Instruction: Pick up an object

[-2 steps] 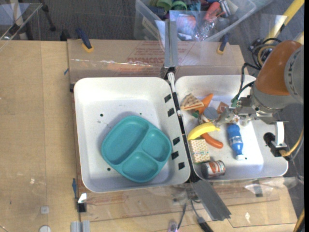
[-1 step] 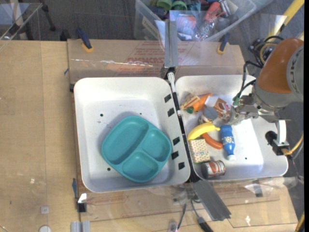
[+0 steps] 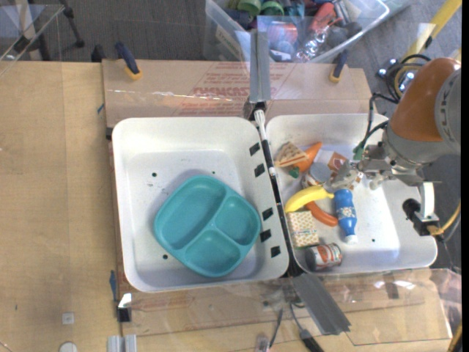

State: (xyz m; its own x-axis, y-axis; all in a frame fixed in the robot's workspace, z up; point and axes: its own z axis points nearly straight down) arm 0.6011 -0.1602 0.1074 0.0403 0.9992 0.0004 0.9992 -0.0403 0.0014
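Camera view: two white bins side by side on the desk (image 3: 51, 196). Left bin (image 3: 139, 145) holds a teal divided plate (image 3: 207, 226). Right bin (image 3: 396, 248) holds the pickable clutter: yellow banana (image 3: 309, 198), blue bottle (image 3: 346, 217) lying just right of it, orange carrot-like piece (image 3: 321, 213) between them, patterned box (image 3: 303, 228) below the banana, small can (image 3: 324, 254) near the front wall, sandwich wedge (image 3: 290, 155) and orange cone (image 3: 309, 155) toward the back. Arm with orange band (image 3: 425, 108) reaches in from the right; gripper (image 3: 350, 173) sits low over the right bin, just above the bottle's top end. Gripper state: cannot tell, nothing visibly held. Clear tub of toys (image 3: 293, 13) behind the bins.
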